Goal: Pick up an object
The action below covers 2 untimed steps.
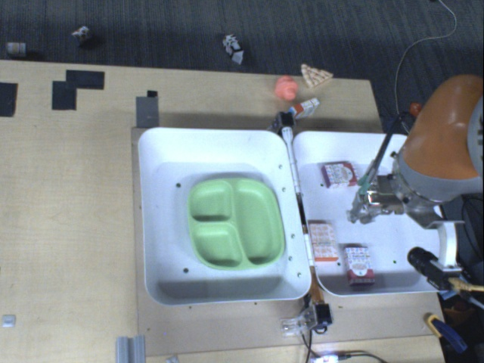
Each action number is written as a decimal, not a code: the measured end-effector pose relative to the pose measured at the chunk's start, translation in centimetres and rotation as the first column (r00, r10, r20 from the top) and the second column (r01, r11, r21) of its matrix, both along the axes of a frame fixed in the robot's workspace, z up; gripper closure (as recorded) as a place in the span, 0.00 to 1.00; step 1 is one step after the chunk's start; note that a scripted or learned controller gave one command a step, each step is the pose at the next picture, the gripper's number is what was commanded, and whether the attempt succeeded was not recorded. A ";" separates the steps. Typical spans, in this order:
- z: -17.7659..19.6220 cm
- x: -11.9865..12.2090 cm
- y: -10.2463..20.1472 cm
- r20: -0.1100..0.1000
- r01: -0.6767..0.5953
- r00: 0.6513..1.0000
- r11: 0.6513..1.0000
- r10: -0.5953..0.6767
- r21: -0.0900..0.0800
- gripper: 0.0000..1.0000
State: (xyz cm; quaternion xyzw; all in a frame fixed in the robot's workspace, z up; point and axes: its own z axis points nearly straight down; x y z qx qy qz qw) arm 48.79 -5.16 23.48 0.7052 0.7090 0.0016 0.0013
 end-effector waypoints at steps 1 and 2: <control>-0.8 -0.1 -12.3 0.000 0.002 1.000 1.000 -0.002 -0.002 1.00; 0.3 0.1 -12.3 0.004 -0.003 1.000 1.000 0.003 -0.003 1.00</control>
